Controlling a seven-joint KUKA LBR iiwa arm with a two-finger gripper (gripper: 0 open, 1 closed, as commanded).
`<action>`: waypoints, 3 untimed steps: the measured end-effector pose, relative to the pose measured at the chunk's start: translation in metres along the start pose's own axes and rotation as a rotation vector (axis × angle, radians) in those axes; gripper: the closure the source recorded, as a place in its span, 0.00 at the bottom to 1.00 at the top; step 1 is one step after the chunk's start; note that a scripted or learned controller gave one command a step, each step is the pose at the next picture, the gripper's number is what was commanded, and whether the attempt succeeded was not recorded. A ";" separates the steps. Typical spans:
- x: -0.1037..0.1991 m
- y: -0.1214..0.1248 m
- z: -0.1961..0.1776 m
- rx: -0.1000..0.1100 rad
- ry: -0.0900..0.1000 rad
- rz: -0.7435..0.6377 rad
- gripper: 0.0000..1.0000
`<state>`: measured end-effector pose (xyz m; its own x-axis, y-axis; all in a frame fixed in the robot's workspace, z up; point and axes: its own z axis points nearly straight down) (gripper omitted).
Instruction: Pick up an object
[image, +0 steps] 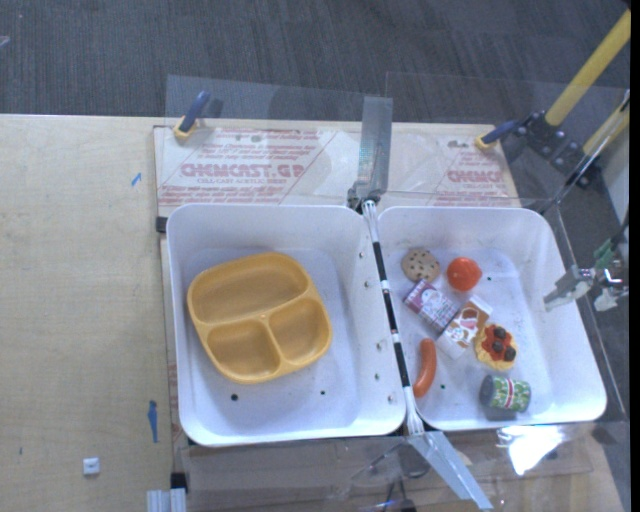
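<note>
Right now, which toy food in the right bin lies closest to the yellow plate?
The orange sausage, lying beside the divider between the bins. The cookie, tomato and can sit farther right.

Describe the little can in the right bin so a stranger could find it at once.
Start at the right-hand shallow white bin, the one holding small toy foods. Go to its near right corner, where a small grey-green can with a red-and-white label lies on its side. It sits just below the round tart topped with dark berries, and it alone is cylindrical.

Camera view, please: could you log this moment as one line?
gripper: over right white bin's right rim, holding nothing | red round tomato toy, orange sausage toy: in bin | yellow divided plastic plate: left bin
</note>
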<state>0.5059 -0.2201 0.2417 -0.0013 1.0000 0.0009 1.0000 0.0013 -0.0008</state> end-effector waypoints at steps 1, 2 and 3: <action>0.055 -0.015 0.150 -0.012 -0.006 -0.228 0.00; 0.079 0.065 0.151 -0.014 -0.005 -0.071 0.00; 0.078 0.066 0.139 -0.019 -0.009 -0.071 1.00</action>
<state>0.5713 -0.1421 0.1026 -0.0720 0.9974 -0.0083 0.9972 0.0722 0.0175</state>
